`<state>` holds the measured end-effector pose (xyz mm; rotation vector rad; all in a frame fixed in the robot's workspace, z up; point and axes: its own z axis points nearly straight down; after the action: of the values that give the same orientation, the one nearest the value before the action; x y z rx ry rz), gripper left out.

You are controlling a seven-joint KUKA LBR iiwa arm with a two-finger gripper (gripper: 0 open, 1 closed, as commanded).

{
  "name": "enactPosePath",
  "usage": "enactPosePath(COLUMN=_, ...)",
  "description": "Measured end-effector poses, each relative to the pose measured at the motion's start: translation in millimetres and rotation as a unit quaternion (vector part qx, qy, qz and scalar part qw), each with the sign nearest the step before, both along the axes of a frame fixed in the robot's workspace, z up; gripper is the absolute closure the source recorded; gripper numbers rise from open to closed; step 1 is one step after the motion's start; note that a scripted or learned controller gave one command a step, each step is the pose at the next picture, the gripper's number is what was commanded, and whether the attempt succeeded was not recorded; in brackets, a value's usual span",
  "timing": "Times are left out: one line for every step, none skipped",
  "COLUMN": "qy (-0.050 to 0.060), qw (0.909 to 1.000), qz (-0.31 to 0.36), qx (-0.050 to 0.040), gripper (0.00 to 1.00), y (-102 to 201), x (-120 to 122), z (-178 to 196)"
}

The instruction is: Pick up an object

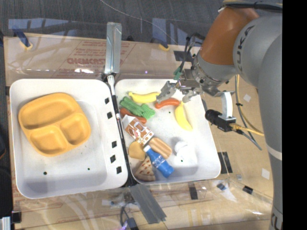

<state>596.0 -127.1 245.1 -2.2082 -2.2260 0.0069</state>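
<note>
in the camera view, the grey arm (pixel 254 42) is reaching in from the right and hanging its gripper (pixel 178 91) low over the back of the right bin (pixel 211 147), fingers spread apart and holding nothing. a red-orange chilli-like toy (pixel 168 103) is lying just below the fingers, seemingly the likeliest target. two yellow bananas (pixel 143 97) (pixel 183 117) are flanking it, with a green toy (pixel 137 108) to the left. nearer the front, a blue bottle (pixel 159 163), a bread-like piece (pixel 161 147) and a white object (pixel 181 148) are crowding together. the left bin (pixel 67 176) is carrying a yellow divided tray (pixel 53 123), well apart from the work.
</note>
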Motion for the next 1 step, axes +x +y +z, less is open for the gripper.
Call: enactPosePath(qy=0.0, qw=0.9935, qz=0.114, qx=0.0008, gripper=0.0, y=-31.9, x=-39.4, z=-132.7)
